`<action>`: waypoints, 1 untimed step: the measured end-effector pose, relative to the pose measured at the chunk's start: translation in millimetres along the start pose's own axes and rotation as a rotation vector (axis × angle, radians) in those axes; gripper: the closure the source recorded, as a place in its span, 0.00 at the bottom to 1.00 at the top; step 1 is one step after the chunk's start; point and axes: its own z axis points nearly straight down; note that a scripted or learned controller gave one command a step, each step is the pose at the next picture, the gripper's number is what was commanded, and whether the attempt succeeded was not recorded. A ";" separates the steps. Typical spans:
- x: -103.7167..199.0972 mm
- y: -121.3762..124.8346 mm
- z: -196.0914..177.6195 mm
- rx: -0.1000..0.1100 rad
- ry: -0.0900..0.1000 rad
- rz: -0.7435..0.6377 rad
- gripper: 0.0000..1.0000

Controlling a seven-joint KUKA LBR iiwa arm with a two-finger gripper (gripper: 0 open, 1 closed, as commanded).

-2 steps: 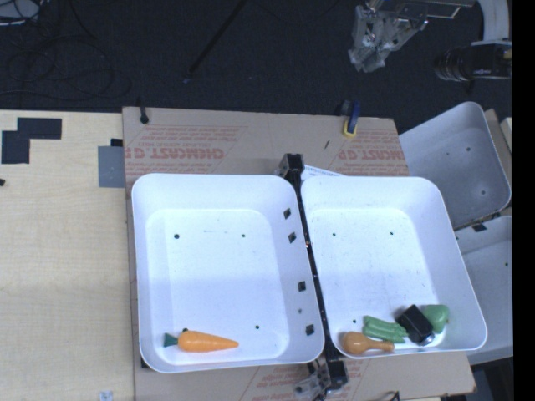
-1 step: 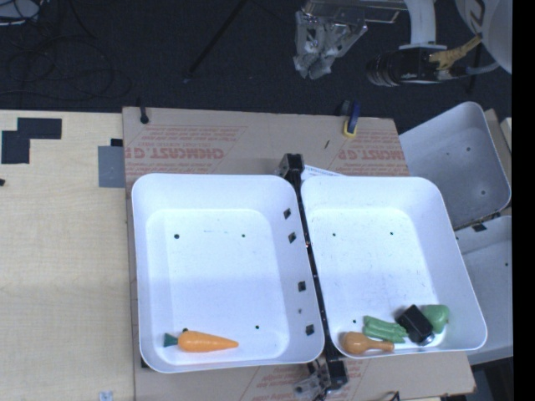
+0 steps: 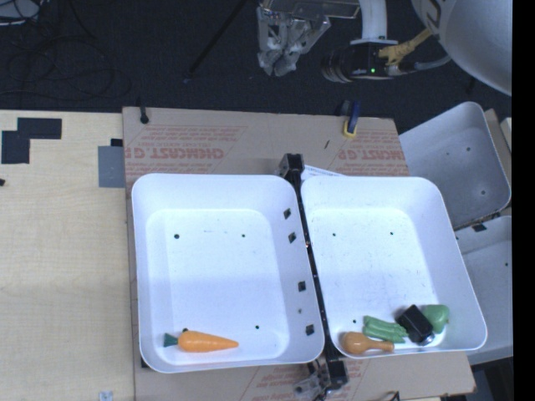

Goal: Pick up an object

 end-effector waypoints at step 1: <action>68.8 -0.3 0.4 0.001 0.001 -0.003 1.00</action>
